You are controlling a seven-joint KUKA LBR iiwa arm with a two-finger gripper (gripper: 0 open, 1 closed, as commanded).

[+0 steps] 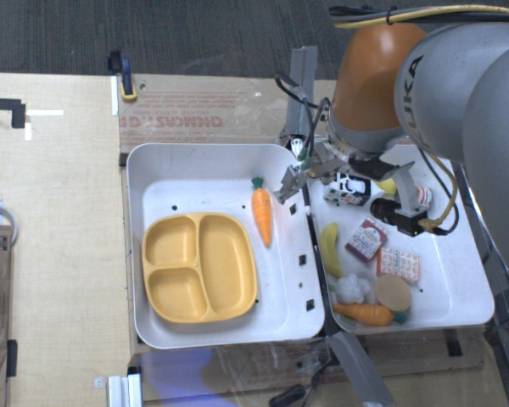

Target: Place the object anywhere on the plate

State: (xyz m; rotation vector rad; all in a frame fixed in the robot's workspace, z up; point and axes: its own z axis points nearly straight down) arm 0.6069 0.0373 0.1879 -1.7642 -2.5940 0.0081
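Left bin (144,312): held a yellow three-compartment plate (201,266) toward its left, and a toy carrot (262,214) lying on the bin floor just right of the plate, apart from it, green top pointing away from the camera.

Right bin (467,308): held a banana (329,249), a second carrot (366,314), two small cartons (382,253) and a round tan piece (394,294).

Tool (293,185): hung over the divider between the bins, near the toy carrot's top; how far it was open could not be told, and nothing was seen held in it.
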